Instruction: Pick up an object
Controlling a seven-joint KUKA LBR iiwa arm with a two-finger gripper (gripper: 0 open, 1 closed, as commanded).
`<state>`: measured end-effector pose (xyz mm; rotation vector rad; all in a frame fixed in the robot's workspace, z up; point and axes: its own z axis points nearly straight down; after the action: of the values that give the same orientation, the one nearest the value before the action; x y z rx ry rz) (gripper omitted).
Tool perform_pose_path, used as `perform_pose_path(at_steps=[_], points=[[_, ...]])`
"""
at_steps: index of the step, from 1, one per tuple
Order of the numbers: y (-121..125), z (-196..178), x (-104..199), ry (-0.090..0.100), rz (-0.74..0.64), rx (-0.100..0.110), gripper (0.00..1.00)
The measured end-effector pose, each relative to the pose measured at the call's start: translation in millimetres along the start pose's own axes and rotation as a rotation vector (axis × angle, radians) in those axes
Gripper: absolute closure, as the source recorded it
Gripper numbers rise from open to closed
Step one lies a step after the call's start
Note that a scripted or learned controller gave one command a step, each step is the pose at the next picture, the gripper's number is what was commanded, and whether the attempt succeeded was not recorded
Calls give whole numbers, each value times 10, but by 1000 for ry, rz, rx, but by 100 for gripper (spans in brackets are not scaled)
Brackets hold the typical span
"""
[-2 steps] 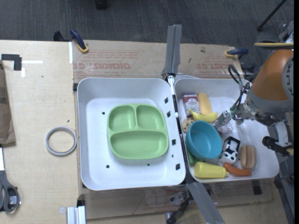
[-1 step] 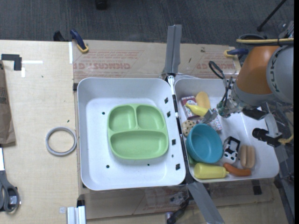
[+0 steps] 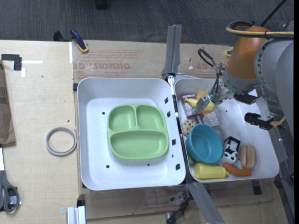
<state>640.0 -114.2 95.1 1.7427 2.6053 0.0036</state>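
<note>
Camera view, looking down: right bin point(image 3: 261, 139) at lower right is crowded; left bin point(image 3: 88, 139) holds a green divided plate point(image 3: 138, 130). Arm point(image 3: 261, 55) comes in from upper right, gripper point(image 3: 205, 102) low in the right bin's upper-left corner, right over a small yellow piece point(image 3: 209, 107) lying on a flat printed packet point(image 3: 205, 118). Whether the fingers are apart or together, cannot tell; nothing clearly between them. Yellow piece looks light, hard plastic, probably smooth and rounded; best taken across its narrow width. Bin wall close on its left. Below it: blue bowl point(image 3: 204, 143), yellow bottle-shaped toy point(image 3: 210, 171), hot dog toy point(image 3: 247, 156), black-and-white cow figure point(image 3: 230, 149).
</note>
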Motion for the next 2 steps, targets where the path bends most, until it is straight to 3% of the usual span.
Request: perform_pose_path(at_steps=[1, 2], points=[[-204, -633, -118, 5, -120, 8, 0], [212, 2, -48, 2, -6, 3, 0]])
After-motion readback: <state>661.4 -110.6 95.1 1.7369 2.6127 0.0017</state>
